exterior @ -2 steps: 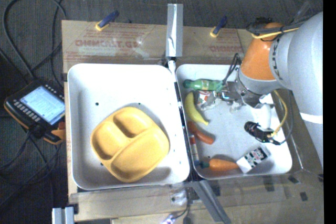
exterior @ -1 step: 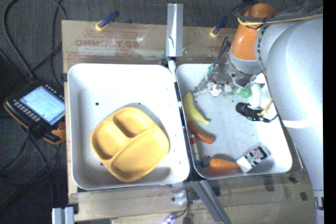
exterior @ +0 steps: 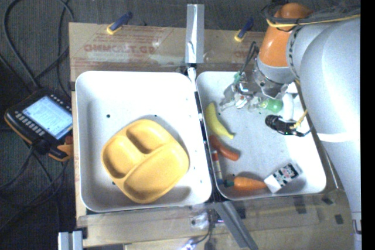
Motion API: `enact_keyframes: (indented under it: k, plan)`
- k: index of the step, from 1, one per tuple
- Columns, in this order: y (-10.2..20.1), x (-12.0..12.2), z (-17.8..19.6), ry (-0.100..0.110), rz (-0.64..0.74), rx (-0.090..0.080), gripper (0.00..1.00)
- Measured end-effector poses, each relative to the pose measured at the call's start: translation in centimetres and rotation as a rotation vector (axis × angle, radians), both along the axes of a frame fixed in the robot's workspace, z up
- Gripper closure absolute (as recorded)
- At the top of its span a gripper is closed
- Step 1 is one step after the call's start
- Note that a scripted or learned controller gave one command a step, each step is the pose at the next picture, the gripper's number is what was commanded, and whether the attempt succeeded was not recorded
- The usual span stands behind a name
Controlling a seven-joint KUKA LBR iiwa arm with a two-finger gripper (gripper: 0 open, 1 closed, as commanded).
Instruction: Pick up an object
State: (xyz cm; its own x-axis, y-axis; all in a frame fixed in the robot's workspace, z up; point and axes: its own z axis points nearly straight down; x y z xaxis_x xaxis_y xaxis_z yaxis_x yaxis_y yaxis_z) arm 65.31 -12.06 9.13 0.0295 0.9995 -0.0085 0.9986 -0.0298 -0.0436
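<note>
Carrot (exterior: 248, 184) at near edge of R bin (exterior: 304, 181), red sausage-like piece (exterior: 226, 150) then banana (exterior: 215, 120) farther back, just left & nearer than gripper (exterior: 241, 98) w/ its grip state unclear, nothing visibly held.

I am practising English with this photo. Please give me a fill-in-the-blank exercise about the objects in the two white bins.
1. The yellow divided plastic plate lies in the ____ bin.
2. The yellow plastic banana lies in the ____ bin.
3. The orange plastic carrot lies beside a small ____ box.

Missing words: left; right; white
</note>
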Motion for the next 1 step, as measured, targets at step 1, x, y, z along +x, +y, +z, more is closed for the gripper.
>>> enact_keyframes:
  k: [1]
  plan:
    - [8.31, 1.27, 8.60, -0.026, -0.071, 0.003, 1.00]
